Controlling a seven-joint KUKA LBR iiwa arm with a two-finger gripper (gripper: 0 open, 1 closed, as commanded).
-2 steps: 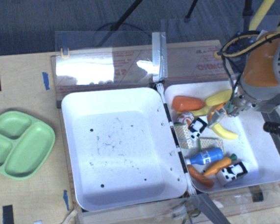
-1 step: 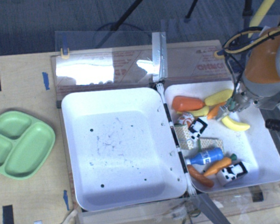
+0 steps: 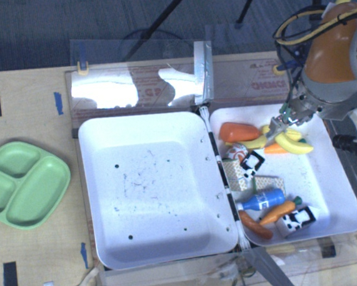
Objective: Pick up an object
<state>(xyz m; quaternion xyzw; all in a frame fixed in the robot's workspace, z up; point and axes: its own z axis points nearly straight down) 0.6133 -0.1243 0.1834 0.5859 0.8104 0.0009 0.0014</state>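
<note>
The right bin (image 3: 340, 186) holds several objects: an orange pepper-like piece (image 3: 237, 131), a yellow banana (image 3: 293, 142), a black-and-white block (image 3: 251, 162), a patterned packet (image 3: 237, 176), a blue bottle (image 3: 264, 199), an orange carrot (image 3: 278, 211), a red sausage-like piece (image 3: 254, 227) and a black-and-white cube (image 3: 297, 219). My gripper (image 3: 283, 122) hangs low over the back of this bin, right beside the banana and a yellow piece (image 3: 258, 141). Nothing shows between its fingertips.
The left bin (image 3: 96, 141) sits beside the right one, a metal divider (image 3: 202, 74) rising behind their shared edge. A green sectioned plate (image 3: 22, 184) lies on the bench at far left. Cables (image 3: 296, 24) loop above the wrist.
</note>
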